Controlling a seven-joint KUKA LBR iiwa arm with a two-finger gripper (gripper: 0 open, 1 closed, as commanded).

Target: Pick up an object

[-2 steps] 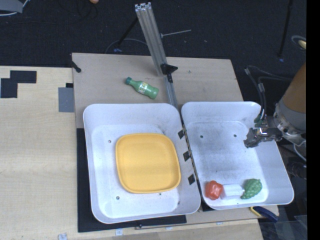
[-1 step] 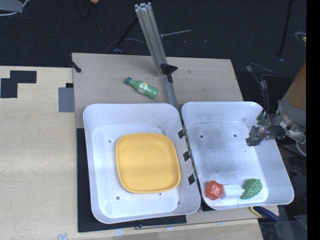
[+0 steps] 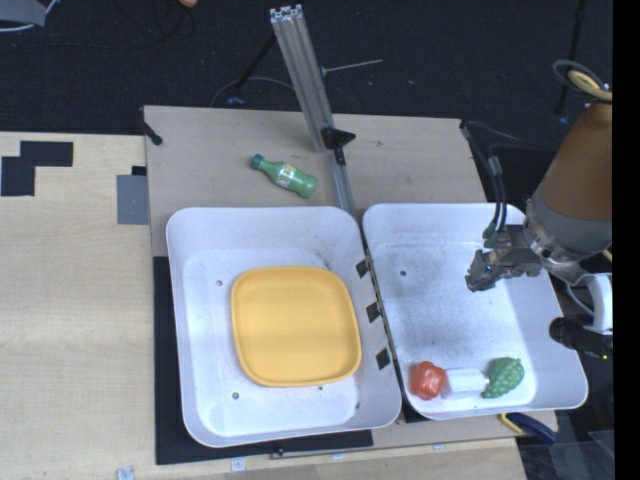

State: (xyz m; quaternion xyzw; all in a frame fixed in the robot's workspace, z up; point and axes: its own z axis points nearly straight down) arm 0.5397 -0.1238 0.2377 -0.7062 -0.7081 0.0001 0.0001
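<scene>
Fingers hover over right bin (tomato near front).

Two bins sit side by side on the surface. The left bin, at lower centre of the frame, contains a plate. The right bin holds a tomato, a small block and a bunch of grapes in a row along its lower edge. A bottle lies on the surface above the left bin. The gripper is over the right bin's upper right part.
</scene>
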